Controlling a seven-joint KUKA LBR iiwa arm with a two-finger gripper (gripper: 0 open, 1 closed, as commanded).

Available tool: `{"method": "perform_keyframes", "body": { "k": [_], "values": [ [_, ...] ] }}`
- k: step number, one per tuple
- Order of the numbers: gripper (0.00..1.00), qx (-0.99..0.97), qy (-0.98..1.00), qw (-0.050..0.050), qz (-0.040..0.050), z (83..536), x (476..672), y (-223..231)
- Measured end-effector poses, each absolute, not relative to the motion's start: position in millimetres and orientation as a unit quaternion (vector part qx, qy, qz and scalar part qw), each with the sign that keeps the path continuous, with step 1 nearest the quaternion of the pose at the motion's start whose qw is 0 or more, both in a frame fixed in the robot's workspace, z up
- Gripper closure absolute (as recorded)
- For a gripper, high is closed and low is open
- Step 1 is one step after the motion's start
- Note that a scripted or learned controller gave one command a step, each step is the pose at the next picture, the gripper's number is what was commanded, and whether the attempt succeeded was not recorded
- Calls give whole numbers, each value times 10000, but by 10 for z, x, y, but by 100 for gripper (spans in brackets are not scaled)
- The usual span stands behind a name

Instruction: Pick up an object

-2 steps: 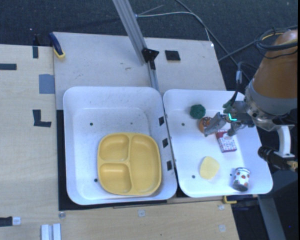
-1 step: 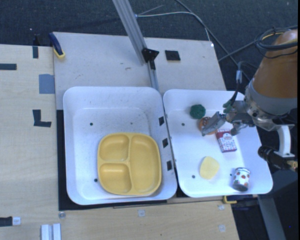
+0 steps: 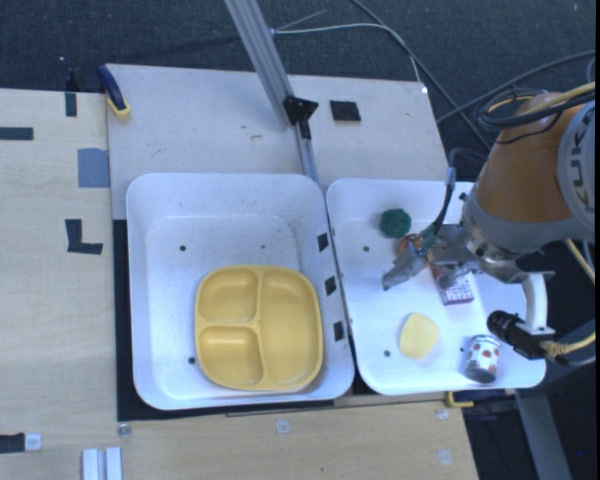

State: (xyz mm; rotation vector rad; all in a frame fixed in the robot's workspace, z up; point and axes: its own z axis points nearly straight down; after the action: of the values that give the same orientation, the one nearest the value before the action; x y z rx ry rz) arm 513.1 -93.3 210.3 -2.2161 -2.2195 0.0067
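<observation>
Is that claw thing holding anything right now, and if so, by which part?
Cannot be told: the claw hangs over the right-hand shallow white bin, between the dark green ball and pale yellow round piece.

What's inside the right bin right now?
In the right bin lie a green ball, a pale yellow piece and a small silver-and-red object. The gripper hangs over the middle; the arm covers the bin's far right part.

In the right bin (image 3: 360,353) lie a dark green ball (image 3: 395,221) near the far wall, a pale yellow rounded piece (image 3: 418,335) toward the front, and a small silvery object (image 3: 482,357), perhaps a toy, at the front corner.
</observation>
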Motion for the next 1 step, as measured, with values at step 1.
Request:
{"method": "perform_keyframes", "body": {
  "k": [1],
  "values": [
    [0, -7070, -7072, 27, 26, 1626, 5105, -1012]
  ]
}}
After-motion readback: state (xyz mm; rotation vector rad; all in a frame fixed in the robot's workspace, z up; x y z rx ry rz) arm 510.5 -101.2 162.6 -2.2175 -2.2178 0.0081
